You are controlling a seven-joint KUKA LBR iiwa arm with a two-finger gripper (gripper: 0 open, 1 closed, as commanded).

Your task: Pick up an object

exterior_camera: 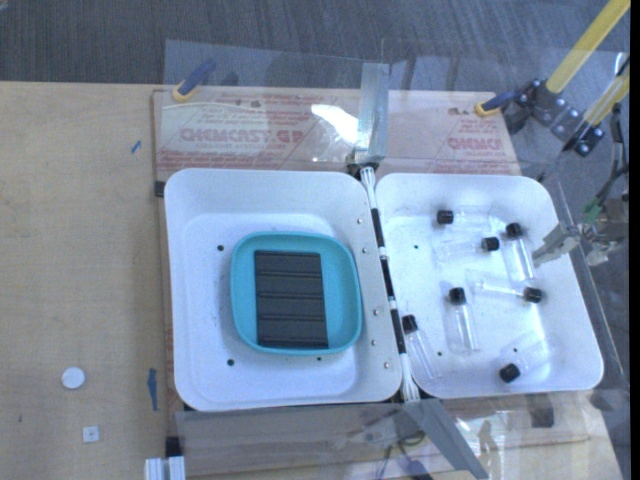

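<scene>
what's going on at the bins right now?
The hand is at the right edge of the right bin, low among a scatter of small clear vials with black caps. Nothing is visibly held between its fingers. The nearest vial lies just left of it, and the others, such as one vial near the middle, lie flat and apart across the bin floor. The left bin holds a teal tray with a dark ribbed block in it.

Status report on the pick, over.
Tool at right bin's right edge, grip unclear. Vials loose in that bin, none held. Teal tray in left bin.
</scene>
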